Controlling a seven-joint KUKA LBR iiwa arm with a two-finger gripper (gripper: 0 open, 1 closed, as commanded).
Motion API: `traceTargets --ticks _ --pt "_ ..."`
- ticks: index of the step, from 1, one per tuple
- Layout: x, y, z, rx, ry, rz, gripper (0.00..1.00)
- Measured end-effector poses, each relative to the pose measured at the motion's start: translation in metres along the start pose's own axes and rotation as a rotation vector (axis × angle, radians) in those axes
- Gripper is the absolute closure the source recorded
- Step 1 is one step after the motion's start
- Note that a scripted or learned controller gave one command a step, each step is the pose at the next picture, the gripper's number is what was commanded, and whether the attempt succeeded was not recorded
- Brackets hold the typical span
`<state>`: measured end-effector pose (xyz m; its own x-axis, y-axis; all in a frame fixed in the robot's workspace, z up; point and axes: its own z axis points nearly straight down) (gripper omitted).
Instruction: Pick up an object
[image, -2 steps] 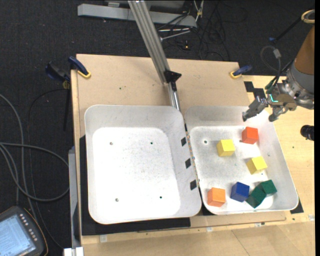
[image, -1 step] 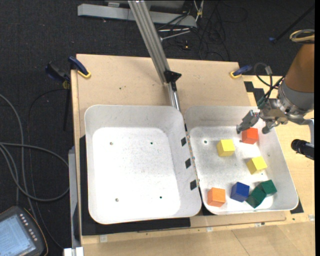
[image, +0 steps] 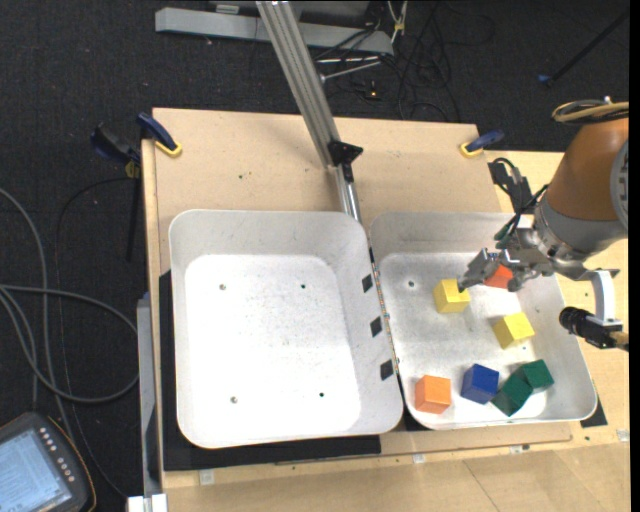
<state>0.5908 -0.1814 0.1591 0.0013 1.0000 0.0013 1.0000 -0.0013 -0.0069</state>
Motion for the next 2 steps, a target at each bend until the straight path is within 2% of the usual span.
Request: traceTargets --ticks 1,2 --pt "0.001 0.006 0.039 -0.024 -0.006 -0.003 0.00" --pt "0.000 0.007 0.028 -0.030 -0.007 -0.001 1.00"
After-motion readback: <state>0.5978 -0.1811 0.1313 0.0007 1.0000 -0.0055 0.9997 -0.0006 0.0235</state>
